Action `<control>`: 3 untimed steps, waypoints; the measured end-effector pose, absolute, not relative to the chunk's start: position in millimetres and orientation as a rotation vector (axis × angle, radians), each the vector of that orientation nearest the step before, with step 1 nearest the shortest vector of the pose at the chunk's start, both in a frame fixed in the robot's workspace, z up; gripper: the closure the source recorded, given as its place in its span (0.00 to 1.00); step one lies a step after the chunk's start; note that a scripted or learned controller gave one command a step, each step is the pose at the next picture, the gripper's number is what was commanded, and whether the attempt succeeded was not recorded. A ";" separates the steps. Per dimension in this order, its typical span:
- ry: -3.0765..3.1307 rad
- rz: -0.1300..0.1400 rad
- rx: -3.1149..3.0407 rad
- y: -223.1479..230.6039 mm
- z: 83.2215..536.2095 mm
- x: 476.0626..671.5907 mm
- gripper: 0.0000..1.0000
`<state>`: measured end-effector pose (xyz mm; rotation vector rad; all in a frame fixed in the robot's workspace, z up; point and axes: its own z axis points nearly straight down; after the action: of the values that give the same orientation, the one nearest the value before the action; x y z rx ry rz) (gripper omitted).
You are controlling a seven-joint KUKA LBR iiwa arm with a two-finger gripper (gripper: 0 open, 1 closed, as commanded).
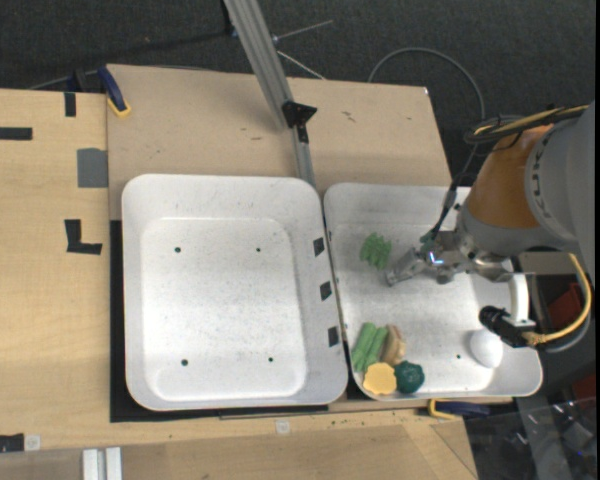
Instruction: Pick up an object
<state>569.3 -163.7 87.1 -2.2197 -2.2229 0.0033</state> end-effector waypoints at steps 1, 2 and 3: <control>-2.223 0.002 -2.219 -163.1 98.8 569.6 1.00; -2.224 -0.002 -2.223 -167.0 141.7 569.2 1.00; -2.224 -0.002 -2.225 -174.7 197.4 563.3 1.00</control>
<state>563.3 -174.7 197.4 -2.2246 -2.2240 -0.0025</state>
